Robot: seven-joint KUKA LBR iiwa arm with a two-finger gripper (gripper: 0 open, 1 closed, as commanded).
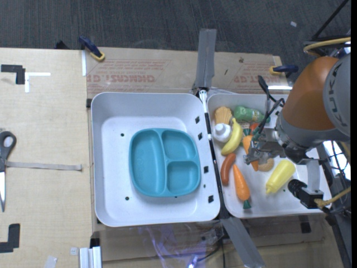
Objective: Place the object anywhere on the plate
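From the camera above, we see the gripper [257, 152] low in the right bin [290, 204], among the toy food; whether it is spread or closed on anything we cannot tell. Around it lie a banana [233, 139], a carrot [240, 184], a red pepper [226, 168] and a yellow piece [279, 175]. We judge the object to be one of these. The teal plate [165, 162] sits in the left bin [111, 149], well apart from the gripper, straight across the bins' shared wall.
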